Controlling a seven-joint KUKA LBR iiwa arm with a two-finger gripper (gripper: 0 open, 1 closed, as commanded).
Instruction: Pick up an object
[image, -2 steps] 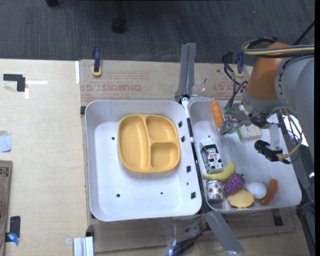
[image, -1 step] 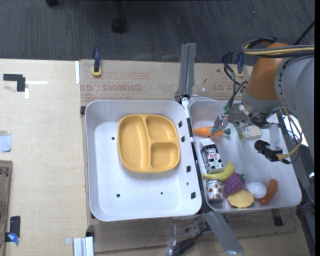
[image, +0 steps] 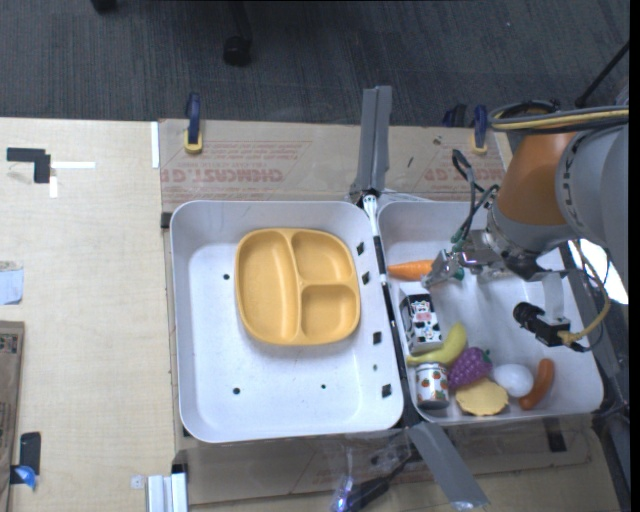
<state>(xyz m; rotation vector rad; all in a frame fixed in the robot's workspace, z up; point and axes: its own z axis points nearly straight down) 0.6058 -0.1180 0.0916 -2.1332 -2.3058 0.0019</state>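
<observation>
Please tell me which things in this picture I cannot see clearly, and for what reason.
- Gripper, camera view: its fingers are small and seen from above, so open or shut is unclear; its tip is near the carrot, contact unclear.
- Can: label too small to read.
- Small carton with cow pattern: print too small.
- Right bin: far wall hidden by the arm.

A single fixed camera looks down on the bench (image: 80, 300) from above at a slant, far enough back to take in both white bins whole. The left bin (image: 200, 400) sits near the middle of the view, the right bin (image: 590, 395) toward the right edge. The dark floor (image: 300, 50) runs across the top, so the camera faces the bench's far side. The arm (image: 560, 170) enters from the right.
</observation>
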